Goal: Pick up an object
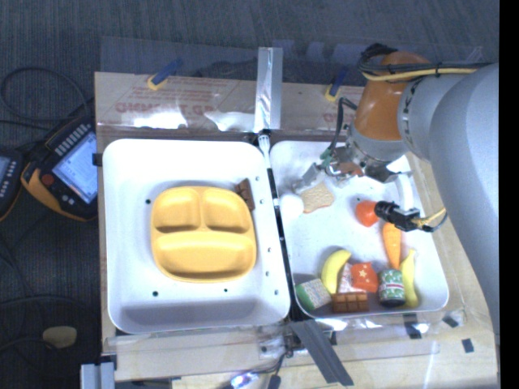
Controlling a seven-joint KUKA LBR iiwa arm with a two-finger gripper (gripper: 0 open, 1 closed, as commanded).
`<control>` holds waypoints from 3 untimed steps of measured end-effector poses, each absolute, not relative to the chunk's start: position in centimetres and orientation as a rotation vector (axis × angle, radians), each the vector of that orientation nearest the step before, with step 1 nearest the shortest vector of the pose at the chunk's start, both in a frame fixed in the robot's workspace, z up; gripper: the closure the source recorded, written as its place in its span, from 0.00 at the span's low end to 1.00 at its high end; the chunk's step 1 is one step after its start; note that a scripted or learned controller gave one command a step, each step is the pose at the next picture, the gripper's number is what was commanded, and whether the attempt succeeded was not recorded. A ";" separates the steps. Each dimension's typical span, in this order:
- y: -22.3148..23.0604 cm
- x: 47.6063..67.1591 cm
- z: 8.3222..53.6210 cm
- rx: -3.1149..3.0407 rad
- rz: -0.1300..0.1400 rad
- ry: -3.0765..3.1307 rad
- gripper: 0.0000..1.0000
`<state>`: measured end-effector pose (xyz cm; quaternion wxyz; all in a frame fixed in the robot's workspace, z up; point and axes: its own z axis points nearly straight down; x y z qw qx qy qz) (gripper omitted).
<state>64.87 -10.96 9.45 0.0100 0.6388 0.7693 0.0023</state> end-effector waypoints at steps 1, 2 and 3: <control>-10.7 64.9 10.4 1.996 0.013 2.405 1.00; -10.7 64.9 10.4 1.996 0.013 2.406 0.00; -10.8 62.4 9.4 1.840 0.017 2.522 0.00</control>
